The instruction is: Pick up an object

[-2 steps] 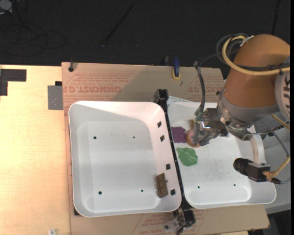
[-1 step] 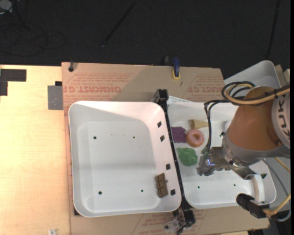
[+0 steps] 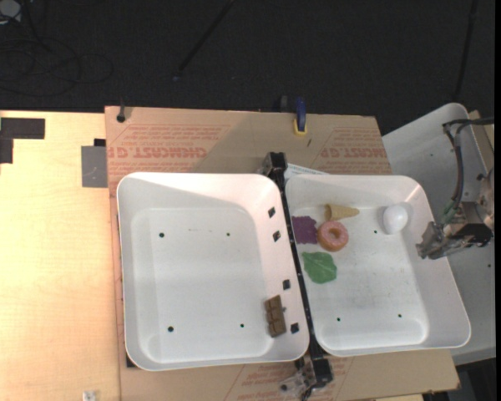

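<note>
White ball, pink donut, green leaf in rt bin; gripper at its rt rim, fingers' state can't tell.

The two white bins are being lit brightly and evenly from above, with mild glare being thrown off their rims and a soft shadow being cast in the left bin's upper corner. The background is being left dark, and small details are being slightly blurred.

Right bin: pink ring, green piece, white ball.
</note>
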